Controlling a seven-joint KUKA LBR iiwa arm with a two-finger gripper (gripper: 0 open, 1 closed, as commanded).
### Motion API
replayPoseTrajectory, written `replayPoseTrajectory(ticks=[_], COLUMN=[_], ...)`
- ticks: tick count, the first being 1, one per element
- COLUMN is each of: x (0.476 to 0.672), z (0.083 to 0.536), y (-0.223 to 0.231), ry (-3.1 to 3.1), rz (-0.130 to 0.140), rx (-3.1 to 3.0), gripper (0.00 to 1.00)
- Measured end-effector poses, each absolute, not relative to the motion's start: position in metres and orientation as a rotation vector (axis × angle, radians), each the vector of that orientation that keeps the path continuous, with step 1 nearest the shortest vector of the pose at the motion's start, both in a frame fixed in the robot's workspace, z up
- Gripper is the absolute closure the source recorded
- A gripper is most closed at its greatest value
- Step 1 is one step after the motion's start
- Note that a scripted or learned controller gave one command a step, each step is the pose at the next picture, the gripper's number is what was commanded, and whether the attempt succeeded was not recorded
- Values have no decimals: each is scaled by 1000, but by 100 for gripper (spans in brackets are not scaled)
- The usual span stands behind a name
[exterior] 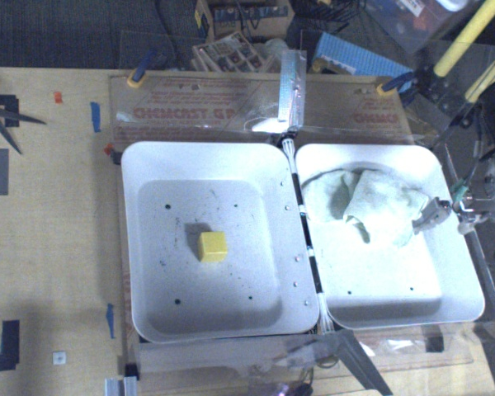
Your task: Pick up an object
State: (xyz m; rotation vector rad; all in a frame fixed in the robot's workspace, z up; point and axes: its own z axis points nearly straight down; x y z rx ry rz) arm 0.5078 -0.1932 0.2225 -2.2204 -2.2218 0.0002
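Single fixed camera above my pale wooden counter (49, 246), looking down at slant. Far enough to take in both my bins whole: shallow white plastic left bin (136, 246) and matching white plastic right bin (458, 295), side by side at frame centre. Near edge of counter at frame bottom, far edge toward top, dark cluttered floor beyond. My side is frame right. Slant makes bin far walls look shorter than near walls.
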Motion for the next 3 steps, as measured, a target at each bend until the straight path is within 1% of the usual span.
replayPoseTrajectory(ticks=[1, 2, 3], x=[487, 479, 479], z=[250, 135, 144], y=[-225, -155, -158], ry=[-1640, -1570, -1561], rz=[0, 2, 2], rx=[-2683, -2720, -2726], gripper=[0, 0, 100])
